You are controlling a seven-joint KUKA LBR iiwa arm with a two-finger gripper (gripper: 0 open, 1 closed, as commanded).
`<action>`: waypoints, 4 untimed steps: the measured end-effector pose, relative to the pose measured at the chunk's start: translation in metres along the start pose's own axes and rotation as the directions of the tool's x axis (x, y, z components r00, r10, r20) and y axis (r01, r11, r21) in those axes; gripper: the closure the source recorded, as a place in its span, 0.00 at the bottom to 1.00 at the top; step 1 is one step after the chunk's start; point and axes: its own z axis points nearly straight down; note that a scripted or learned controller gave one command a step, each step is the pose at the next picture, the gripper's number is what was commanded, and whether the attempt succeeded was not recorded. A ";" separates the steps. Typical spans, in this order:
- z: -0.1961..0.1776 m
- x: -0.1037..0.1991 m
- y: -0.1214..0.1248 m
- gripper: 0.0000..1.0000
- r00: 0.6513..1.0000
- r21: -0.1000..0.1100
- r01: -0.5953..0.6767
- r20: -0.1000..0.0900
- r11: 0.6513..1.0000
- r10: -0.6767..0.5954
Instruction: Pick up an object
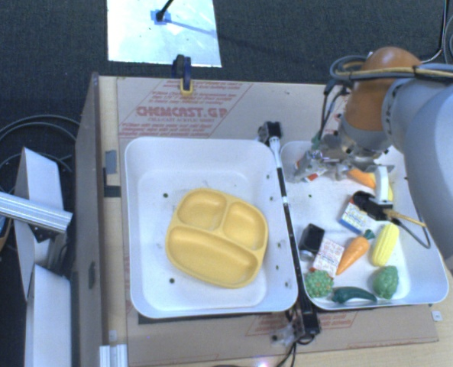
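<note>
Gripper (pixel 327 161) low over the far end of the right bin (pixel 432 277), arm reaching in from the right.
Whether it is spread or pinching anything cannot be told. Toys lie nearer in that bin: orange carrot (pixel 351 254), yellow corn (pixel 384 244), green broccoli (pixel 386 281), small black block (pixel 312 238). The left bin (pixel 146 228) bears a yellow divided tray (pixel 217 237).

Light: bright, even, from overhead
Glare: white bins (pixel 211 300) nearly washed out; foil sheet (pixel 163 21) shines
Shadows: soft, short
Focus: slightly soft, grainy throughout
</note>
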 end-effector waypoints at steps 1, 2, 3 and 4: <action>0.000 0.000 0.000 0.00 1.000 0.000 0.001 0.001 1.000 -0.001; 0.000 -0.005 0.001 0.00 1.000 -0.006 -0.001 0.000 1.000 0.001; 0.000 -0.037 0.001 0.00 1.000 -0.008 -0.001 -0.002 1.000 0.001; 0.002 -0.049 -0.068 0.00 1.000 -0.007 -0.005 -0.001 1.000 0.004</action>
